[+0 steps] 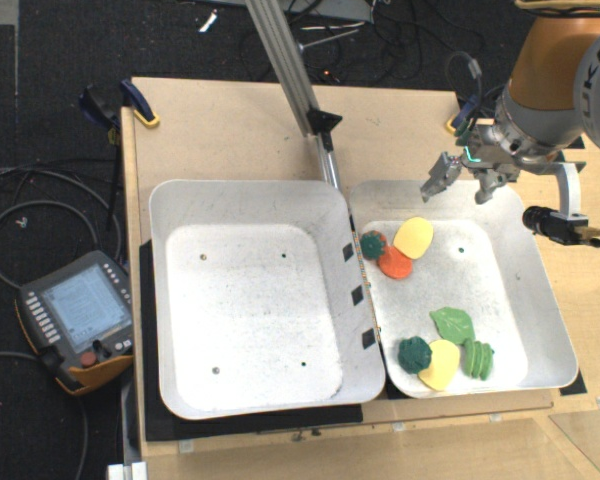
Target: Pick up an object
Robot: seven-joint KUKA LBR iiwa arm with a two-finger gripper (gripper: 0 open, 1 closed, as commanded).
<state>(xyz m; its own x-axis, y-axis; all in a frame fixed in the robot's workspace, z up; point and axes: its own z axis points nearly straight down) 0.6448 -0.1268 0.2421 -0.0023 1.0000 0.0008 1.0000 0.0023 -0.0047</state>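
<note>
The jaws (461,178) hang spread apart and grip nothing, above the right bin's (540,298) far edge. The nearest pick, a yellow piece (413,236), lies just below and left of them, touching an orange piece (396,264) by the bin's left wall. Other pieces cluster at the near edge.

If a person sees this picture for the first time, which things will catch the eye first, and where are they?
The bright toys in the right bin stand out: a yellow piece beside an orange one near its upper left, and a green and yellow cluster near its lower edge. Above that bin's far rim hangs the open gripper, under the arm's orange band.
</note>
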